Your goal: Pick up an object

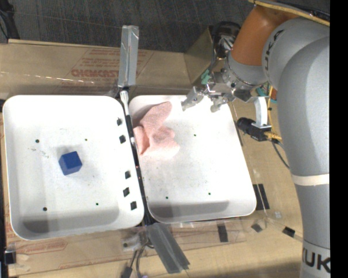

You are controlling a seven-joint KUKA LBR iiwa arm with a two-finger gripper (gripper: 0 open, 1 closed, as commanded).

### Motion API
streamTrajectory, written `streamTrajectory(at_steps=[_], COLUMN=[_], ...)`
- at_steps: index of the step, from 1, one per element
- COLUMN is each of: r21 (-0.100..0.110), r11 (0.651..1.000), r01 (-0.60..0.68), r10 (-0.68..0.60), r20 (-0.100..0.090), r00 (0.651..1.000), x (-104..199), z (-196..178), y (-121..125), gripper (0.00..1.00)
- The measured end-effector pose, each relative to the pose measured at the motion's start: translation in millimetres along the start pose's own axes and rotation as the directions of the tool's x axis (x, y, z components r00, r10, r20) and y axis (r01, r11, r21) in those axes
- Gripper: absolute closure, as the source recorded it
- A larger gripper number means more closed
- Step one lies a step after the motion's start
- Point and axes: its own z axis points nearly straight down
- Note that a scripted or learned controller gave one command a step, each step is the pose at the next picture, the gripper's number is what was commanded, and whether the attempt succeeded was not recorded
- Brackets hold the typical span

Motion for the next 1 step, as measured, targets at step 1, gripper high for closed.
streamTrajectory(at_steps=[1], r21=[0.000], r11=[0.997], r01=[0.074], r10=[-0.074], r20=[0.001], r00=[0.997], x=[61.0], z=[87.6], y=[3.6], gripper=[0.00])
